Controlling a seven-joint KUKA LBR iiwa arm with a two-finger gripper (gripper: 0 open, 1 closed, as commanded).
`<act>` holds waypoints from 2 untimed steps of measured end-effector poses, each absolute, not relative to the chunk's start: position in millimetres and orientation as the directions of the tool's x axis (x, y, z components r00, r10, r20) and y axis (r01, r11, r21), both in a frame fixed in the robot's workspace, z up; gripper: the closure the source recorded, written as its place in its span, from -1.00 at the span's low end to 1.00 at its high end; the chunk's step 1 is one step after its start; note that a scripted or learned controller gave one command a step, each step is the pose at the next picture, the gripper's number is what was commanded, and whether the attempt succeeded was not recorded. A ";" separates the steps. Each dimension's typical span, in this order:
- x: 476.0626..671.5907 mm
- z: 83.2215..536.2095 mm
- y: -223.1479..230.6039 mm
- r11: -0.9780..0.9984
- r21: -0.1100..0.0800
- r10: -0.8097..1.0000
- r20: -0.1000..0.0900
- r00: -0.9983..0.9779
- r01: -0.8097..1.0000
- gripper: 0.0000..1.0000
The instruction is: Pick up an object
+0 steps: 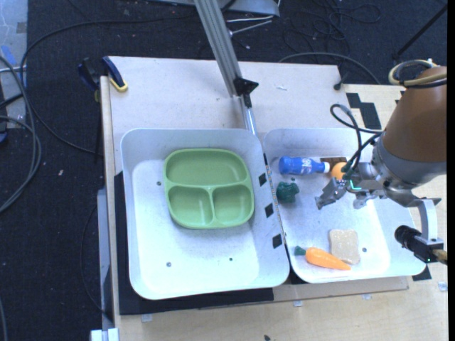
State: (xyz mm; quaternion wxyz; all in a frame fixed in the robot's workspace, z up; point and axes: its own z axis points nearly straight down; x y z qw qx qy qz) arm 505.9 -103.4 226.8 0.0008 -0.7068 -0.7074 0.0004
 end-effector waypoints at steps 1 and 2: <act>506.1 226.9 -103.4 0.001 -0.001 1.000 0.000 -0.001 1.000 -1.00; 505.4 181.4 -96.1 0.000 -0.005 1.000 0.001 0.000 1.000 -1.00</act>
